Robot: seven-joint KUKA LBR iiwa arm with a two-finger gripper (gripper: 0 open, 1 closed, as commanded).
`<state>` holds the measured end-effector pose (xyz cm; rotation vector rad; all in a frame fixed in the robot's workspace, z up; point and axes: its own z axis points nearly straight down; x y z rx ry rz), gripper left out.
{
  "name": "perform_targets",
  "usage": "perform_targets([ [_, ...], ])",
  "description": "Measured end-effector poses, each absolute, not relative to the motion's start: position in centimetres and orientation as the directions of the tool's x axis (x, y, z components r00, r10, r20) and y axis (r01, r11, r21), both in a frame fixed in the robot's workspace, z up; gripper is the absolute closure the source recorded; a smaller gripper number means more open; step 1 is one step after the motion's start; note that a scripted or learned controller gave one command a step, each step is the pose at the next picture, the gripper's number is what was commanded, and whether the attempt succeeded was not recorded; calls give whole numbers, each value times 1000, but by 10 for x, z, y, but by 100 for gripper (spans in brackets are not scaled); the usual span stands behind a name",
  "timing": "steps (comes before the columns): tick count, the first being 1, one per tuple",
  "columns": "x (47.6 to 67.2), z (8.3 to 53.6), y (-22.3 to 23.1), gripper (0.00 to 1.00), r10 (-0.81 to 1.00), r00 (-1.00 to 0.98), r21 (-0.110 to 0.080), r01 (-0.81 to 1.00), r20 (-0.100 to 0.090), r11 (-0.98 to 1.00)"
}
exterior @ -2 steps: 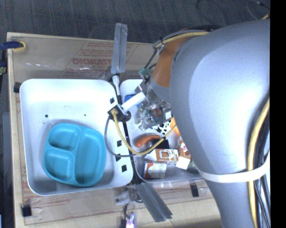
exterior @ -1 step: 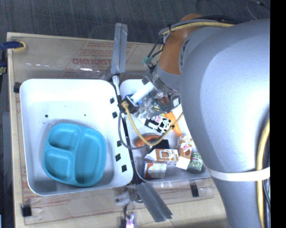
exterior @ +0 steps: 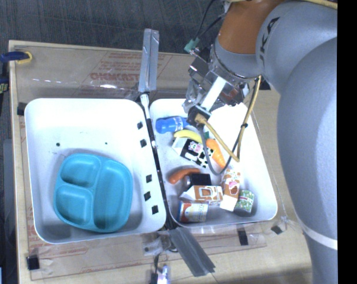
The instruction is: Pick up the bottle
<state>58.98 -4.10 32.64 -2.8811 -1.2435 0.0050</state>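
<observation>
The bottle (exterior: 169,124) is small and blue and lies on its side in the right bin (exterior: 262,176), near that bin's far left corner by the divider. My gripper (exterior: 194,103) hangs over the far end of the right bin, just right of the bottle and a little above it. Nothing shows between the gripper and the bottle. The grey arm with its orange band covers the bin's far right corner.
Close to the bottle lie a yellow banana (exterior: 187,135), a black-and-white box (exterior: 194,151) and an orange carrot (exterior: 216,151). An orange sausage (exterior: 182,174), small cartons (exterior: 205,193) and a can (exterior: 245,202) crowd the near end. A blue divided plate (exterior: 94,191) sits in the left bin (exterior: 48,129).
</observation>
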Motion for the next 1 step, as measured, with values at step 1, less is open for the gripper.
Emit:
perform_targets([
  [1,549,301,-27,100,706,708,-6,706,-5,-708],
])
